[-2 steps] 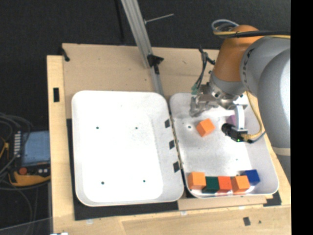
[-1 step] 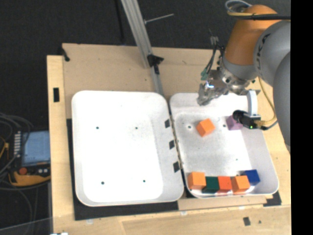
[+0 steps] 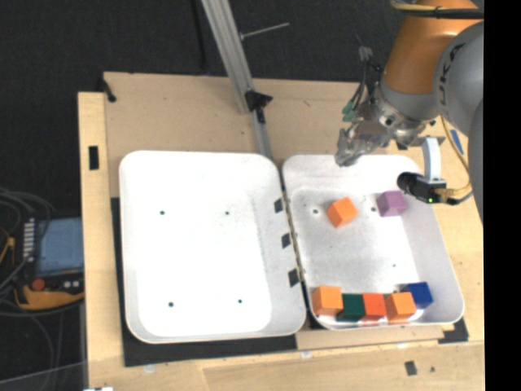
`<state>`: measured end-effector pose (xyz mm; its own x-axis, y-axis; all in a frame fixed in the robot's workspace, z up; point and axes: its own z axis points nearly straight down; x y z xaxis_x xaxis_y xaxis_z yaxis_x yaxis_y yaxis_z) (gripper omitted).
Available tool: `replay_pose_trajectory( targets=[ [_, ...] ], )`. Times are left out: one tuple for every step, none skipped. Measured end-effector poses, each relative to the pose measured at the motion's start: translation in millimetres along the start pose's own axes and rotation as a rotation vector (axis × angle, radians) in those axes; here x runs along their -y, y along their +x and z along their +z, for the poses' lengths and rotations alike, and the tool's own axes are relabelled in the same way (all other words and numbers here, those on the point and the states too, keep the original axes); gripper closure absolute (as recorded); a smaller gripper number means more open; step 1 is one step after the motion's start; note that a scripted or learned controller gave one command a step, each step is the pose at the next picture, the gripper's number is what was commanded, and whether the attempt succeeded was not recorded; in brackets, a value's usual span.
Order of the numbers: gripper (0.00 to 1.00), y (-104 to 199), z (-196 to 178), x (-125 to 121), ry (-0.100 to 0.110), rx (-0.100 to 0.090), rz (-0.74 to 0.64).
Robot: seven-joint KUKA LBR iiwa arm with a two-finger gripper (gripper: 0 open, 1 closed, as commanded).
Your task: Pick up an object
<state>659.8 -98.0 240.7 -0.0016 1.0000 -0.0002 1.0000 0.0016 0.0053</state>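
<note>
My gripper (image 3: pixel 348 154) hangs over the far edge of the right bin (image 3: pixel 431 243), with nothing seen between its fingers. An orange block (image 3: pixel 342 212) lies in the bin just below it, a short way toward the front. A purple block (image 3: pixel 391 204) sits to the right of that one. Along the bin's front wall runs a row of blocks: orange (image 3: pixel 328 299), dark green (image 3: pixel 352 306), orange-red (image 3: pixel 374 305), orange (image 3: pixel 400 305) and blue (image 3: pixel 419 293).
The left bin (image 3: pixel 203 243) lies beside the right one, holding no objects. A slanted metal rod (image 3: pixel 236 63) rises from the bench behind the two bins. Cables and a small box (image 3: pixel 49 255) sit off the bench at the left.
</note>
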Motion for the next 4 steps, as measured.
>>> replay_pose_trajectory(
  targets=[
    [1.00, 37, 0, 33, 0.006, 0.001, -0.002],
    [1.00, 86, -9, 52, 0.006, -0.003, -0.006],
    [1.00, 130, -13, 86, 0.007, -0.002, -0.006],
    [1.00, 175, 0, 104, 0.007, 0.000, -0.005]
  ],
)
